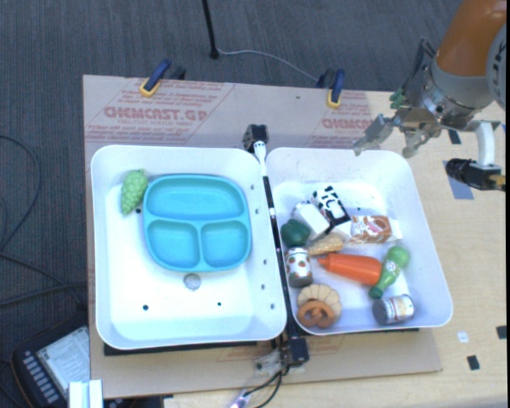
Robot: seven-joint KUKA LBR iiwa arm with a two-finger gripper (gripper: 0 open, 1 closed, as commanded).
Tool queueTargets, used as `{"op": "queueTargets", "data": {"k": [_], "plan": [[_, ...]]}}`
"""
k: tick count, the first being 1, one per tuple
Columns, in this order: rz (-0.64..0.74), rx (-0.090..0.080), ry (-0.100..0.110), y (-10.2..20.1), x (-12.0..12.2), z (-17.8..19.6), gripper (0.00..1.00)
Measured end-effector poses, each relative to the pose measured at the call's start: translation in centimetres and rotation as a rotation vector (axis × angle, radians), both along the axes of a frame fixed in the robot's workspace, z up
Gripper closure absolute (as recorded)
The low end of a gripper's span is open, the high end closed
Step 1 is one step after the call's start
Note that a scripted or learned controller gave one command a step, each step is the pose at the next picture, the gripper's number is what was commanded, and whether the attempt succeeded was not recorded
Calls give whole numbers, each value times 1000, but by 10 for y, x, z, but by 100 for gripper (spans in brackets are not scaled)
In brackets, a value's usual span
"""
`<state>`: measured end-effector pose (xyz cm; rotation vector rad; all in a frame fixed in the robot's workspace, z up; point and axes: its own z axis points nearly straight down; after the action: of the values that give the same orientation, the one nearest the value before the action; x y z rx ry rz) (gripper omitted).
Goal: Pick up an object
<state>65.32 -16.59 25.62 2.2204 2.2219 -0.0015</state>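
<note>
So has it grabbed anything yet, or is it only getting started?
Nothing looks picked up yet. The gripper is open with nothing between its fingers, above the far edge of the right bin. The carrot, pretzel and the rest lie in that bin, so the whole pick remains.

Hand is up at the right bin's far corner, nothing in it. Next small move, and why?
Probably bring the hand in over the right bin toward the orange carrot and start down. The hand sits above the bin's far rim with its fingers spread and nothing between them, while the toys are piled in the bin's near half. The carrot lies on top, so it looks like a fair target.
</note>
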Motion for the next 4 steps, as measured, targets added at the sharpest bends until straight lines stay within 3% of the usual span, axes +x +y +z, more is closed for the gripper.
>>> {"op": "queueTargets", "data": {"k": [1, 2, 3, 4], "plan": [[1, 2, 4, 15, 14, -140, 0], [-2, -4, -25, 36, -60, -162, 0], [-2, 3, -23, 39, -59, -152, 100], [-2, 4, -22, 39, -59, -152, 0]]}}
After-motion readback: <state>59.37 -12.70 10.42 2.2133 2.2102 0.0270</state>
